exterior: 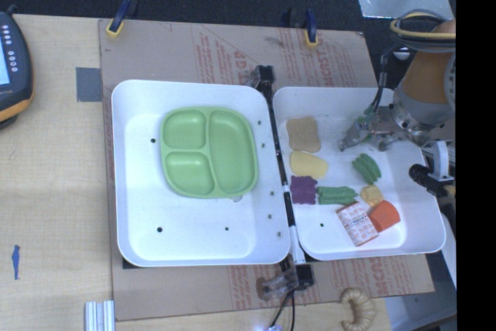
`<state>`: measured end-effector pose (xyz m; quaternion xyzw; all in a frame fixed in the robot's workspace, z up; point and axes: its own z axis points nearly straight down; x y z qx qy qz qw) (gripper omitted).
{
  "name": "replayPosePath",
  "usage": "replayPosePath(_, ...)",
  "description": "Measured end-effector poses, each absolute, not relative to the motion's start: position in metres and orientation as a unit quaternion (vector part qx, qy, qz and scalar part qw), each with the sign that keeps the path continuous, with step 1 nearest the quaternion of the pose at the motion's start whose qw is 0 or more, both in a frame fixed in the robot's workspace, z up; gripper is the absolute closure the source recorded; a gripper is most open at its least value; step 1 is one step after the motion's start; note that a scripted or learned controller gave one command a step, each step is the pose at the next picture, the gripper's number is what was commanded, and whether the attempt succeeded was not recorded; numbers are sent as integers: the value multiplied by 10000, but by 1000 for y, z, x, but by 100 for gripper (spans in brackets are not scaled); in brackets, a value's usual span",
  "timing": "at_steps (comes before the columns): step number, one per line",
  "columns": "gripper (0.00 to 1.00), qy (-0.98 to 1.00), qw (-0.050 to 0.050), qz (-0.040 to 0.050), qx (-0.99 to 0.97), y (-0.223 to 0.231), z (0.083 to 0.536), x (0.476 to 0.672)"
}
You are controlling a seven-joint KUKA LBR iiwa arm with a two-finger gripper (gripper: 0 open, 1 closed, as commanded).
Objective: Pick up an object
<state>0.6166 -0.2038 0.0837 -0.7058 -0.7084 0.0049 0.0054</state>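
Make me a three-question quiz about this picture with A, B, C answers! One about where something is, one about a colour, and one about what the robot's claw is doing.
1. Where is the green divided plate?
A. In the left bin
B. In the right bin
C. On the cardboard outside the bins

2. What colour is the toy next to the yellow piece, by the wall between the bins?
A. Blue
B. Purple
C. White

3. What is the gripper doing?
A. Holding the plate
B. Carrying the orange block
C. Sitting over the right bin with nothing between its fingers

Answers:
1 A: the plate lies inside the left bin.
2 B: the purple toy sits just below the yellow piece.
3 C: its fingers are spread over the right bin floor.
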Motion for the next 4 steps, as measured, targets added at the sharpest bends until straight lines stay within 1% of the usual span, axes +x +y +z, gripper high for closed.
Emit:
replayPosePath(1, 0, -7085, 43, 30, -7056, -189, 91, 552)
replayPosePath(2, 100, -7096, 13, 24, -7046, -191, 102, 555)
replayPosePath(3, 100, -7124, 23, -7, -7018, -88, 150, 543)
replayPosePath(4, 100, -7111, 25, 4, -7031, -31, 194, 510)
